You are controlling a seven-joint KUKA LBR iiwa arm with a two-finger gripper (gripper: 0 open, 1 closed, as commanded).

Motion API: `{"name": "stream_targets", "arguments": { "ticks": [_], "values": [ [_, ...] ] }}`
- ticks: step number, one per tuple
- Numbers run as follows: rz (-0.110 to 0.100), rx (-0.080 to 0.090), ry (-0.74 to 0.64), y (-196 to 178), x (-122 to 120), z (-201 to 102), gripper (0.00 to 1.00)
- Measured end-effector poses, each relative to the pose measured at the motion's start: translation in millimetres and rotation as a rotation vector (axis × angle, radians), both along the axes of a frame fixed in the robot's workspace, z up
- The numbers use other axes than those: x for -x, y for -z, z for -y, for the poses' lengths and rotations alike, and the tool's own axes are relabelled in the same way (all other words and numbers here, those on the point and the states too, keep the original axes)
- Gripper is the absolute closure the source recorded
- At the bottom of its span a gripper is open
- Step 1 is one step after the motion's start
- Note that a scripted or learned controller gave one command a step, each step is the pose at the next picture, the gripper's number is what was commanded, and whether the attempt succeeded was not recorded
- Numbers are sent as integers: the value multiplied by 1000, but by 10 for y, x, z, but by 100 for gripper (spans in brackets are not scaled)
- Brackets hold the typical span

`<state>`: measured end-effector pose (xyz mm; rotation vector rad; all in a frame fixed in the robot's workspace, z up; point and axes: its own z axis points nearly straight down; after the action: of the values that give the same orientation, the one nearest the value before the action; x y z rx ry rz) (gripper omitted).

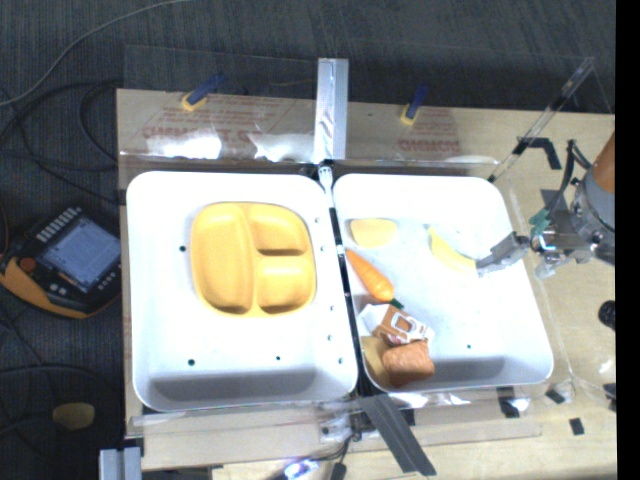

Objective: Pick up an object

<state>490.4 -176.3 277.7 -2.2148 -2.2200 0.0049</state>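
Observation:
The right bin [500,318] holds several objects. A pale yellow round piece [372,232] lies near its back left corner, and a yellow curved piece [449,251] lies to the right of it. An orange carrot [368,275] rests by the left wall. At the front left, a small white and orange item [401,325] sits on top of a brown loaf-like piece [406,362]. My gripper [492,259] reaches in over the right wall, low, with its tip just right of the yellow curved piece. Nothing shows held in it.
The left bin [160,348] holds a yellow divided tray [252,256]. A metal divider [340,268] runs between the bins. A clear panel and cables stand at the right by the arm [575,230]. A handheld pendant [70,258] lies on the floor at left.

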Motion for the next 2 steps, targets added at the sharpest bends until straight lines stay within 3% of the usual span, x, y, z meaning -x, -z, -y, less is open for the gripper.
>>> {"name": "stream_targets", "arguments": {
  "ticks": [1, 2],
  "values": [
    [-2, 4, 370, 287, -670, 130, 0],
    [-1, 8, 612, -333, -367, 197, 0]
  ]
}}
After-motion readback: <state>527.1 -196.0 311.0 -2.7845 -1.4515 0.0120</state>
